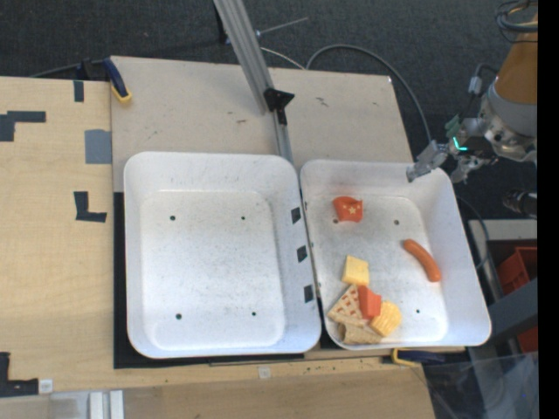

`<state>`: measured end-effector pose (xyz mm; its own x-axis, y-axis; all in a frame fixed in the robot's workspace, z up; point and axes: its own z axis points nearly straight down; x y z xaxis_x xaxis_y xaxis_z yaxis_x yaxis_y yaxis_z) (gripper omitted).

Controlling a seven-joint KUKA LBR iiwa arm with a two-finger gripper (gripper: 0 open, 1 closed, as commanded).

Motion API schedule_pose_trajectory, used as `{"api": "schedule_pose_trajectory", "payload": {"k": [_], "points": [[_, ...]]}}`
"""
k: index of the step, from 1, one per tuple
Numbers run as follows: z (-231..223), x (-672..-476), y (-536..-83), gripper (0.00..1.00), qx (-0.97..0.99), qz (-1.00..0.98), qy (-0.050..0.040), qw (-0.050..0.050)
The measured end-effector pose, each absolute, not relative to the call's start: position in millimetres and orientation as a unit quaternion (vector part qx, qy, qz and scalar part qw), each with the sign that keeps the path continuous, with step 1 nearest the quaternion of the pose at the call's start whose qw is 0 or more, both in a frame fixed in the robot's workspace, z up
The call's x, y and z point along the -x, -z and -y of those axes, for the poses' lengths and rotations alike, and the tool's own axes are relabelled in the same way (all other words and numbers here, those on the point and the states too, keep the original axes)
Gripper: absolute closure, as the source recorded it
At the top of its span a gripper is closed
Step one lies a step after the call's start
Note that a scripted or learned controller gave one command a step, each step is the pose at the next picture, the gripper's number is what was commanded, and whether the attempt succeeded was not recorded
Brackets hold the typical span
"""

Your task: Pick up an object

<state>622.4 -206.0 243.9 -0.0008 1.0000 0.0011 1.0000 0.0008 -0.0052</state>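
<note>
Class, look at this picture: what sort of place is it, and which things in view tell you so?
Probably a robotics lab test bench. Two shallow white plastic bins sit side by side, one holding toy food such as an orange sausage, with the grey robot arm's gripper at the bin's corner.

Arm [522, 77] cut off by right edge (upper part); fingers' [425, 162] gap unclear.

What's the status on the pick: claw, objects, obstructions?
Claw at right bin's far right corner, nothing held. Toy food in that bin: red piece, sausage, pile. No obstructions.
</note>
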Motion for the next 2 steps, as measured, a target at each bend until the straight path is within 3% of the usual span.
{"api": "schedule_pose_trajectory", "payload": {"k": [1, 2], "points": [[206.0, -623.2, -246.6, 0.0, 0.706, 0.708, -0.0008, 0.0], [199.8, -628.6, -185.3, 0.0, 0.706, 0.708, -0.0022, 0.003]]}}
